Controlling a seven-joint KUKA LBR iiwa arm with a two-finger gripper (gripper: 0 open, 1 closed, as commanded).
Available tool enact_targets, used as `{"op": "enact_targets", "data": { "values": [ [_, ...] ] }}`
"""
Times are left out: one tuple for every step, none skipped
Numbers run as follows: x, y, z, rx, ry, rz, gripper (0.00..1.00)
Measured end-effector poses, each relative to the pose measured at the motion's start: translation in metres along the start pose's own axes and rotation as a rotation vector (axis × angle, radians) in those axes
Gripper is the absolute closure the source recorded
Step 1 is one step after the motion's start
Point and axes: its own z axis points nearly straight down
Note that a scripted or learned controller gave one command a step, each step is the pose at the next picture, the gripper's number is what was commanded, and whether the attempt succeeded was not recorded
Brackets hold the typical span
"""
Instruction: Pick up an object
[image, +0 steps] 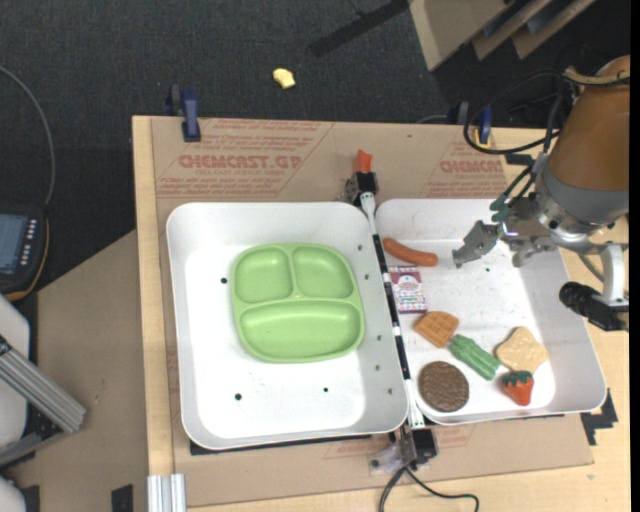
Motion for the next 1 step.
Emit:
{"op": "enact_targets", "data": {
  "values": [
    [0.0216, -0.0528, 0.1358, 0.004, 0.004, 0.001, 0.00]
  ]
}}
